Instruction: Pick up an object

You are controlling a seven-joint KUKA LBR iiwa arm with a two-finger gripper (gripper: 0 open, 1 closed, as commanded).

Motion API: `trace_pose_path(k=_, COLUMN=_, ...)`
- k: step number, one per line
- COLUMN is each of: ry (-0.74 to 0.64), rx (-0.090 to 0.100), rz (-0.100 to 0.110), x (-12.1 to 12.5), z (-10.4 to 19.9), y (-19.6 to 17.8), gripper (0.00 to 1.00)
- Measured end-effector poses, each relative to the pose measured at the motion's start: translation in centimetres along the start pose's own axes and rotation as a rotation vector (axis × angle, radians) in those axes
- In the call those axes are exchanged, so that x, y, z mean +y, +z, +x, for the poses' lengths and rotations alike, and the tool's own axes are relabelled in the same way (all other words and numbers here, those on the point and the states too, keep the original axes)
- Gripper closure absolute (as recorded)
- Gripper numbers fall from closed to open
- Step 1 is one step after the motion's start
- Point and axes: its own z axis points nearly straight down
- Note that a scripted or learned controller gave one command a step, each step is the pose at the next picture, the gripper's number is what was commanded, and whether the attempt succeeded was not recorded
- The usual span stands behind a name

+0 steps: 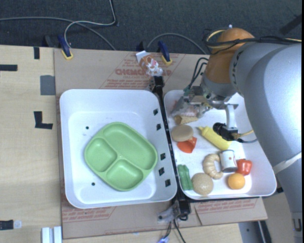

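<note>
– Two white bins on the cardboard-covered bench [106,72], side by side. What's in the left bin [73,110]?
– One green divided plate [120,156], three compartments, lying flat, turned at an angle, roughly mid-bin.
– And the right bin [261,180]?
– Toy food, lots of it. Tan round bun [182,132] near the left wall, with a red pepper piece [187,145] touching its lower edge. A yellow banana-like piece [214,136] lies diagonally just right of them. Lower down, a croissant [211,165] touches a small white can [227,160], and a red piece [244,166] sits just right of the can. An orange ball [236,181] is below that, near the front right corner. A green cucumber-like piece [184,176] lies along the left wall at the front, with a tan round lump [202,184] just beside it.
– Where's the gripper [191,104]?
– Down in the far left part of the right bin, close to the divider between the bins. The grey arm [273,85] comes in from the right and covers that bin's right side.
– Open or closed?
– Can't tell, too cluttered and dark there.
– Holding anything?
– Nothing I can confirm. A pale tan piece [185,118] lies right under it, just above the bun. Touching or not, can't say.
– So the pick candidates?
– All in the right bin, resting on its floor. The tan piece is nearest the gripper.
</note>
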Motion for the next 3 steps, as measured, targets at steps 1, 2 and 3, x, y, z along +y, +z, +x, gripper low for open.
trace_pose_path(k=1, ry=0.0, rx=0.0, rz=-0.001, x=0.01, z=-0.24, y=-0.01, gripper=0.0)
trace_pose_path(k=2, ry=0.001, rx=-0.001, rz=-0.001, x=0.01, z=-0.13, y=-0.01, gripper=0.0)
trace_pose_path(k=3, ry=0.001, rx=-0.001, rz=-0.001, x=0.0, z=-0.02, y=-0.01, gripper=0.0)
